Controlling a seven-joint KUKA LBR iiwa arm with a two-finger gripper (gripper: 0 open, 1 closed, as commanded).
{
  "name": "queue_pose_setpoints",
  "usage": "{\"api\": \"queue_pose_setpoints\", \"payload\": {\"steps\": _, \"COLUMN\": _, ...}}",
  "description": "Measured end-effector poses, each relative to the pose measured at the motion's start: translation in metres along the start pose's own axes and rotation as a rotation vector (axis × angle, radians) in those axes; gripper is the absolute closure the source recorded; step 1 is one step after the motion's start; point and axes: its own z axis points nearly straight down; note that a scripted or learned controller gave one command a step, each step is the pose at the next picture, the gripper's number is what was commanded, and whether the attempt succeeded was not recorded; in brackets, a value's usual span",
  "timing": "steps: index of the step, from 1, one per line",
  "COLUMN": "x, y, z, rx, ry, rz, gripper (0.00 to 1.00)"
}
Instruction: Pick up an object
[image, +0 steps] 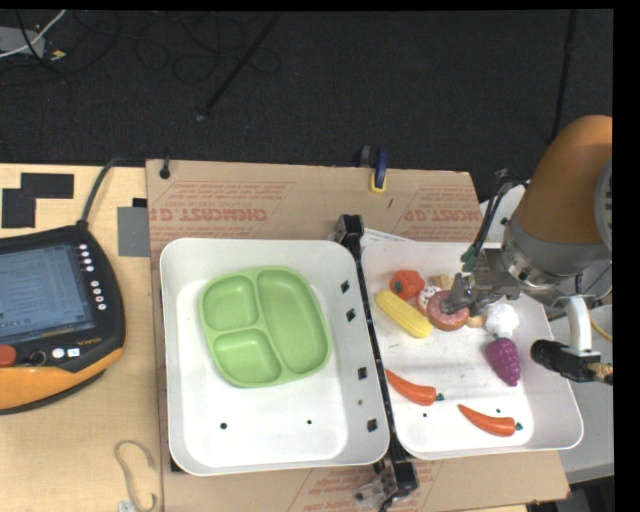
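Looking down on the tabletop (60, 185), we see two white bins side by side on a cardboard sheet (300, 205). The left bin (190, 400) carries a green divided plate (265, 326) toward its far half. The right bin (555, 425) carries the small toys. The grey arm (565, 200) with its orange band reaches in over the right bin's far right corner, and its claw (462, 293) sits low near the bin's far edge, just above a pink doughnut-like toy (448, 314); we cannot tell whether it is apart or together.

A yellow corn cob (403, 313) lies left of the doughnut, with a red tomato (406, 283) behind it. A purple bunch of grapes (504, 360) lies toward the right edge, beneath a white lump (500, 320). Two orange carrots lie near the front edge: one (411, 387) by the left wall, one (488, 420) further right.
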Motion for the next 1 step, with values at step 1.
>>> {"api": "queue_pose_setpoints", "payload": {"steps": 1, "x": 0.0341, "y": -0.0289, "z": 0.0118, "rx": 0.007, "ry": 0.002, "rz": -0.001, "gripper": 1.0}}
